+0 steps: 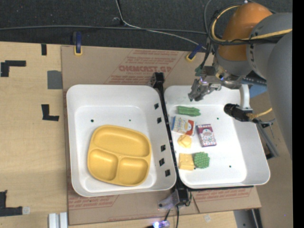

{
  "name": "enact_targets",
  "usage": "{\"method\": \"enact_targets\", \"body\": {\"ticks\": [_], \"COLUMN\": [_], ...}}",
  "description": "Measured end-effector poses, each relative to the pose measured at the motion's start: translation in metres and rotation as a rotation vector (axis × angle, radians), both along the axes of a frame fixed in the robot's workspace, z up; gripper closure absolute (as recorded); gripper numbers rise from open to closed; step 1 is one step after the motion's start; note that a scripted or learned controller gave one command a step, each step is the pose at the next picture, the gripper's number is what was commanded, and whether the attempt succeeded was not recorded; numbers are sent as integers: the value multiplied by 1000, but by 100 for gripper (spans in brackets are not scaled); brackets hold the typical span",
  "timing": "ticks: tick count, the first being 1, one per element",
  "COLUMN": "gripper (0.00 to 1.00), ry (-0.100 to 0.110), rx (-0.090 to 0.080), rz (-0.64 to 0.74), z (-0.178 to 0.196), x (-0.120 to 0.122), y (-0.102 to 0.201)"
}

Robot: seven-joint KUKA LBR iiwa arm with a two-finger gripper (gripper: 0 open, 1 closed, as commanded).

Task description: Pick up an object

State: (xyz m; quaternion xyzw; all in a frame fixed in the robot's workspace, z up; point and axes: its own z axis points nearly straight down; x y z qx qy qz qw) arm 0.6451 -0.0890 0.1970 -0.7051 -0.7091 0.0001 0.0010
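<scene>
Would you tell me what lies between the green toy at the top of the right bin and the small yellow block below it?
In the camera view, a blue and red packet lies between the green toy and the yellow block.

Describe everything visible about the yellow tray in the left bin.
The yellow tray is a rounded, glossy piece that looks like plastic, moulded into three compartments: one wide one along the far side and two smaller ones nearer the camera. It lies flat and upright on the floor of the left bin, towards its near side, turned slightly askew to the bin's walls. Nothing sits in its compartments. The gripper is over the right bin, well away from it.
</scene>
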Motion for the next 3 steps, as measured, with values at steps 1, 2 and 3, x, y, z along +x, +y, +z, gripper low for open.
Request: {"method": "enact_targets", "body": {"ticks": [1, 2, 3], "gripper": [100, 100, 100], "ry": [1, -2, -1], "rx": [0, 1, 0], "rz": [0, 1, 1], "z": [1, 18, 26], "x": [-4, 0, 6], "y": [47, 102, 165]}}
